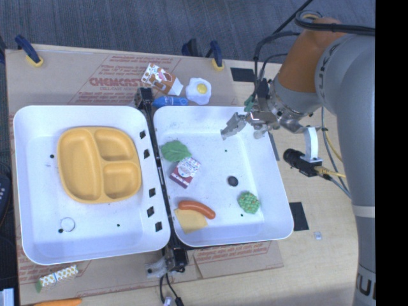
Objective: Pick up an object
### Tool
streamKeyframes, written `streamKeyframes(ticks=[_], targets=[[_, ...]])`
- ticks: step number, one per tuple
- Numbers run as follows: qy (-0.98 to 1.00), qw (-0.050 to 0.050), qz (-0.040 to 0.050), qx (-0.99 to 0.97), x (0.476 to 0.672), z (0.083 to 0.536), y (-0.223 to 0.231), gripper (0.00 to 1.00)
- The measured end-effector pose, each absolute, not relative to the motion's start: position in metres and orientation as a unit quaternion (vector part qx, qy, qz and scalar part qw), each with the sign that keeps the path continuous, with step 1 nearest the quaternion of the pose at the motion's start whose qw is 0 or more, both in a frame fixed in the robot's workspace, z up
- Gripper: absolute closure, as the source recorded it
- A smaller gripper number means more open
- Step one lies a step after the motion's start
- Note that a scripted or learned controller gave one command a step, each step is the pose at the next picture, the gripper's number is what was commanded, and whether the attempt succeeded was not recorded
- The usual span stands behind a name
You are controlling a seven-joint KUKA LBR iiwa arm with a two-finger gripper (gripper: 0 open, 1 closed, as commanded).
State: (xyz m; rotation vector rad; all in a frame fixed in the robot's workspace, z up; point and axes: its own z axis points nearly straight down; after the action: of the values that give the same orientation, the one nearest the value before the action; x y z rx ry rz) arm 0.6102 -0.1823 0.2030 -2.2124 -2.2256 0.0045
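- Your gripper (233, 127) hangs over the upper part of the right bin (280, 190), near its back wall. From this slanted view you cannot tell whether it is parted or closed, and nothing shows clamped in it.
- The candidates all lie lower in that bin: a green leaf (174, 150), a small red-and-white packet (185, 171), a sausage (196, 208) touching a yellow wedge (190, 220), a green bumpy ball (248, 202) and a small dark disc (233, 182).
- The ball is probably your easiest pick: it looks light and lumpy enough not to slip, and it sits apart from the rest. Close across its middle, since a round thing may roll.
- The sausage looks smooth and could slide; take it across its narrow width at mid-length.
- The leaf and disc lie flat, giving you little to grip.
- The yellow tray (99, 164) sits in the left bin (25, 183).
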Motion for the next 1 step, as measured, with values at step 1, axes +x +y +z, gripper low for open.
streamKeyframes(ticks=[1], targets=[[-0.649,-0.001,-0.0013,-0.761,0.552,0.0954,-0.1289,0.0]])
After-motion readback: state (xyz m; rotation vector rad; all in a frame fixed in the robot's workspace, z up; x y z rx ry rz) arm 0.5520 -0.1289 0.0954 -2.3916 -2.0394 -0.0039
